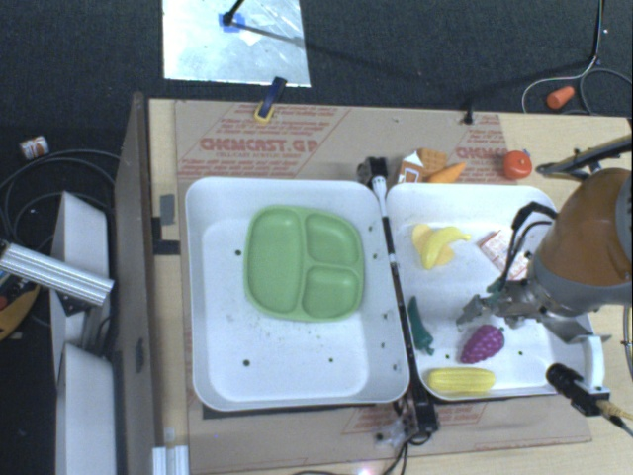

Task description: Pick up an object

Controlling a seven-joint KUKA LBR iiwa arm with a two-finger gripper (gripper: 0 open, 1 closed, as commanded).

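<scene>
Dark carpet surrounds a cardboard-topped bench that bears two shallow white plastic bins side by side. In the left bin [218,364] lies a pale green sectioned plate [302,263]. The right bin [465,201] holds the loose items: a yellow plastic banana [437,243], a small dark green toy [419,330] against the dividing wall, a purple bunch of plastic grapes [483,343], and a yellow corn cob [459,380] along the near rim. An orange carrot [447,173] and a red-orange tomato [515,165] sit on the cardboard behind the bins.

From the right, the grey arm with its orange band reaches low into the right bin, and the two-finger gripper [482,310] hangs just above and beside the grapes. Its jaws look spread, with nothing between them.

Judging by this, the pick is barely begun: the grapes seem the likely target, resting on the bin floor, and closing, gripping and lifting all remain to be done.
</scene>
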